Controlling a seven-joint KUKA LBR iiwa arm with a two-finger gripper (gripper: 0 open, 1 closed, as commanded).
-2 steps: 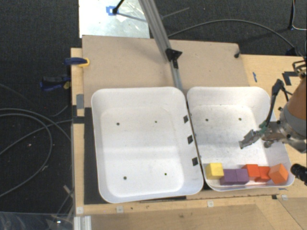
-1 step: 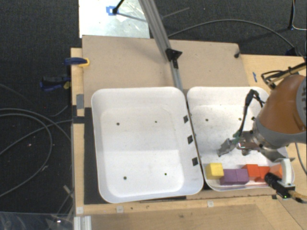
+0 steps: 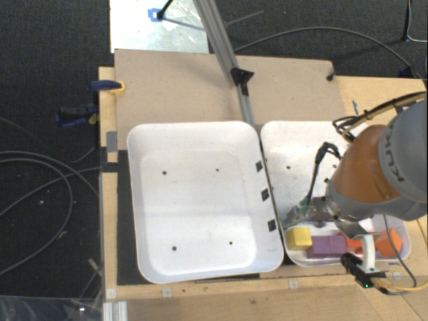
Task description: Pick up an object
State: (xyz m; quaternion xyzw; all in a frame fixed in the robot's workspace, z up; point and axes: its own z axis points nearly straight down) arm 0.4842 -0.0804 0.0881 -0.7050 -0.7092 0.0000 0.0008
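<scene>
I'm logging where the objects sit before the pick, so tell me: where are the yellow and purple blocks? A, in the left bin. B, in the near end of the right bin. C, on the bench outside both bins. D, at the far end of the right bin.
B: the yellow block and purple block lie side by side at the near end of the right bin, below the arm's wrist.

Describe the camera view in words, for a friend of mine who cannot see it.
A grey robot arm with an orange band reaches down into the right white bin, its gripper low over a yellow block, a purple block and an orange piece. The left white bin sits beside it.
</scene>
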